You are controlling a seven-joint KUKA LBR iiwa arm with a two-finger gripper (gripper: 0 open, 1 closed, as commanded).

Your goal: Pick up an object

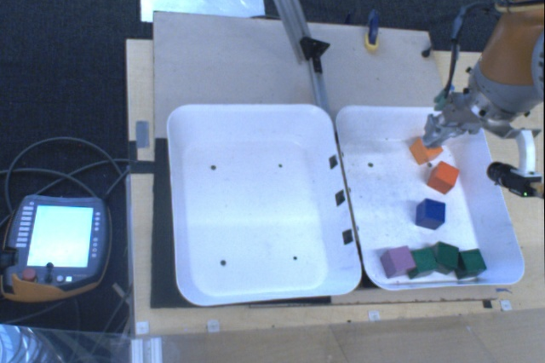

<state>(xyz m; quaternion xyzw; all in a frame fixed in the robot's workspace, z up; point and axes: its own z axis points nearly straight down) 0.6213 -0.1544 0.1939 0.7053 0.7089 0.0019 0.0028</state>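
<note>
Reaching in from the right, over the far part of the right bin (498, 208): gripper (436, 134) low above an orange block (419, 151), right at its top edge. Cannot tell whether released or clenched, nor whether touching the block. Just nearer, a second orange block (443, 176); then a blue block (430, 213). Along the near wall, a purple block (396, 261) beside three green blocks (444, 258), packed close. Left bin (183, 182) alongside on the desk (230, 63). Off the desk's left edge, a handheld control pendant (55, 246).
</note>
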